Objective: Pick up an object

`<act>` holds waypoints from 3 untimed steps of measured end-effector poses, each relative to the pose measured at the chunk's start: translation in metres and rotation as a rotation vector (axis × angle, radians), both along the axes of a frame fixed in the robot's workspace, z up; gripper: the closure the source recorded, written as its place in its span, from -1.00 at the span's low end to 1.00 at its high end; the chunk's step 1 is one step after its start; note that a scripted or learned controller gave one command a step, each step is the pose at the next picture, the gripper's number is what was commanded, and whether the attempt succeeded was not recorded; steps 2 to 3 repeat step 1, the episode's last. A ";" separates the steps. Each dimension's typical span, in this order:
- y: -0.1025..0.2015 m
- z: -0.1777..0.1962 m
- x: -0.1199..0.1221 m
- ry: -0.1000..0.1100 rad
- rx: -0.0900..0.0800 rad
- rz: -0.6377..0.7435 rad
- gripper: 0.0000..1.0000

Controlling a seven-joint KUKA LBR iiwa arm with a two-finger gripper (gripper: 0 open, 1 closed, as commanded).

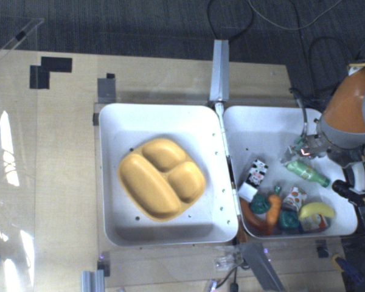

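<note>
Left bin (109, 175) holds a yellow three-compartment tray (162, 178), lying slightly rotated near the bin centre. Right bin (255, 126) holds a cluster of small items along its near side: black-and-white carton (257, 172), white block (247, 191) just beside it, red sausage (255, 219) curved along the near wall, orange carrot (272, 207) over a teal piece (261, 205), second teal piece (288, 221), small printed box (294, 197), banana (316, 210) at the right end. Green bottle (307, 173) lies on its side, apart from the cluster, further back. Arm (353, 111) enters from the right; gripper (305, 148) sits low over the right bin, just behind the bottle. Gripper opening: cannot tell. Nothing visibly held between them
</note>
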State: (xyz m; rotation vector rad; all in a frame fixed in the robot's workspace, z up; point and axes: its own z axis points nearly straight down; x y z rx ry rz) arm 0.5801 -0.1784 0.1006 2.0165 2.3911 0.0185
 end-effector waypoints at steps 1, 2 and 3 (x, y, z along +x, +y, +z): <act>0.033 0.107 0.077 0.010 -0.001 -0.066 1.00; 0.033 0.107 0.077 0.010 -0.001 -0.066 1.00; 0.033 0.107 0.077 0.010 -0.001 -0.066 1.00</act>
